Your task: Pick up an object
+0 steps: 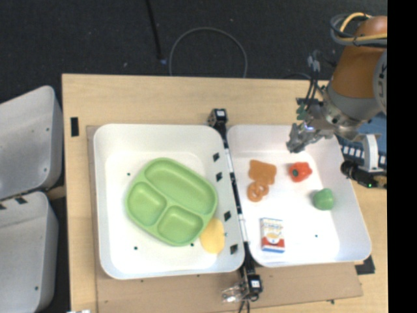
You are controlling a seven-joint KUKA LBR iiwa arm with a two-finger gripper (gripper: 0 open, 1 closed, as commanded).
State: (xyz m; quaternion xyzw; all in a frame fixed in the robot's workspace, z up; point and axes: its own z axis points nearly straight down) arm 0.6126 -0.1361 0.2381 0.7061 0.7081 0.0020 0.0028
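- Gripper hangs over the right bin's upper edge, up and to the right of the orange toast; tip is a dark blur, so can't tell how it's set.
- Arm comes in from the right, orange band above a grey wrist w/ cables.
- Nothing seen in its grasp; all items lie on the bin floor.
- Red piece, nearest the gripper, just below it: small, rounded, glossy, w/ a green bit on top, prob. a toy pepper or tomato; no clear long axis.
- Green ball: round, matte, lower right of the red piece, apart from it.
- Toast: flat orange slab, roughly square; just below it, touching or nearly, an orange pretzel, ring-like w/ holes.
- Box: small white carton w/ red base and printed front, lying flat, long axis running up-down in the view, near the bin's lower edge.
- Left bin: green plate, smooth plastic, three compartments, long axis slanting upper left to lower right.
- Lemon: yellow oval, touching the plate's lower right rim, near the divider betw. bins.
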